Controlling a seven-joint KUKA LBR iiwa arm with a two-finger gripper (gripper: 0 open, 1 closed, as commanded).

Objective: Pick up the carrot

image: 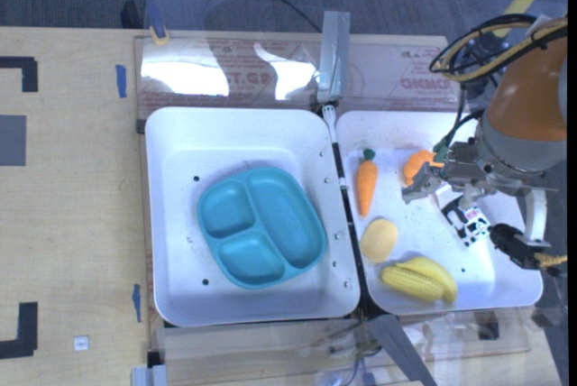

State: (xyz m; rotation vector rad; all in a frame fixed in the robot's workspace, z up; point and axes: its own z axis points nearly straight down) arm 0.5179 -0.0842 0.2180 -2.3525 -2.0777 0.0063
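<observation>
The carrot, orange with a green top, lies lengthwise near the left wall of the right bin. My gripper hovers to the carrot's right, about a hand's width away and not touching it. Its fingers stand spread and open, with nothing between them. A small orange fruit lies just beyond the gripper's left finger.
A pale yellow round fruit and a yellow corn cob lie in the right bin, in front of the carrot. A blue divided plate sits in the left bin. Yellow and black cables loop above the arm.
</observation>
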